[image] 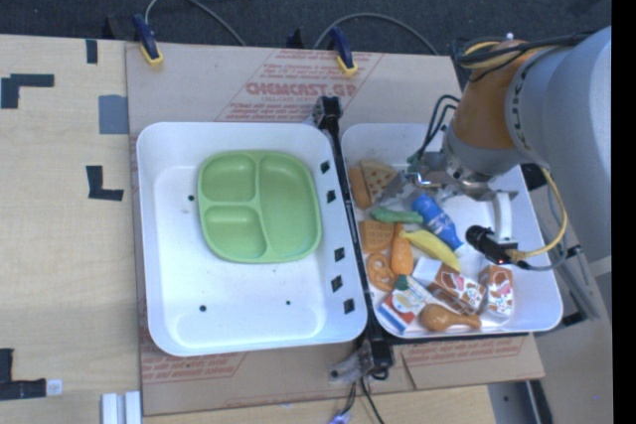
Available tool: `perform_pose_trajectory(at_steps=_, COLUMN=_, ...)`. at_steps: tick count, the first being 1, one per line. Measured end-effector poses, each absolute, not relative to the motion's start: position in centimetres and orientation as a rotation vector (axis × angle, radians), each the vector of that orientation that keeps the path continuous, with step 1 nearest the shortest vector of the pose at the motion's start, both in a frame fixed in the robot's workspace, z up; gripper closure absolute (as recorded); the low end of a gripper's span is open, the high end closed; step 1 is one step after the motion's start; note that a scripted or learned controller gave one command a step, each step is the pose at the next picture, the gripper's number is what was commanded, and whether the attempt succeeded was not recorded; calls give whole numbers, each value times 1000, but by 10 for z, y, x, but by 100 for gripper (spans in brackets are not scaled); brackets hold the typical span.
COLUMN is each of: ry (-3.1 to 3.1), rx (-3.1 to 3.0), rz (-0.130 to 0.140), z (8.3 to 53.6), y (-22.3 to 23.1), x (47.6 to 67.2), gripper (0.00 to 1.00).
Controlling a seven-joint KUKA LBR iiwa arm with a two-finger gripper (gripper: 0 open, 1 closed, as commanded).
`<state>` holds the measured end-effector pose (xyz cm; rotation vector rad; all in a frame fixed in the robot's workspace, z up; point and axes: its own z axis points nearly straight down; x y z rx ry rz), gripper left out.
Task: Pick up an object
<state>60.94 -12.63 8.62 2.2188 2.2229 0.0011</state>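
Observation:
The right bin (537,313) holds a heap of toy food. In it are a blue bottle (434,216), a yellow banana (433,244), a green pod (397,214), an orange carrot (400,257), a tan cracker (377,180), a pretzel (381,272), a drumstick (443,318) and two pizza-like slices (460,289). My gripper (419,178) is low over the upper middle of this bin, just above the blue bottle and right of the cracker. The grey wrist with its orange band (487,109) hides the bin's upper right part.
The left bin (164,213) carries a green divided plate (260,206). A black clamp and divider (330,114) run between the bins. Cables (552,223) loop off the wrist over the right bin's edge. Cardboard and a wooden bench surround both bins.

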Motion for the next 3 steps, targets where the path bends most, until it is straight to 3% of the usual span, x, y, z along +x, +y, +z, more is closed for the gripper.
perform_pose_trajectory(at_steps=1, ry=2218, rx=2218, rz=4, z=87, y=-101, x=542, gripper=0)
perform_pose_trajectory(at_steps=2, ry=2223, rx=2220, rz=-1, z=88, y=-93, x=572, gripper=0)
perform_pose_trajectory(at_steps=3, ry=2218, rx=2216, rz=6, z=87, y=-100, x=523, gripper=0)
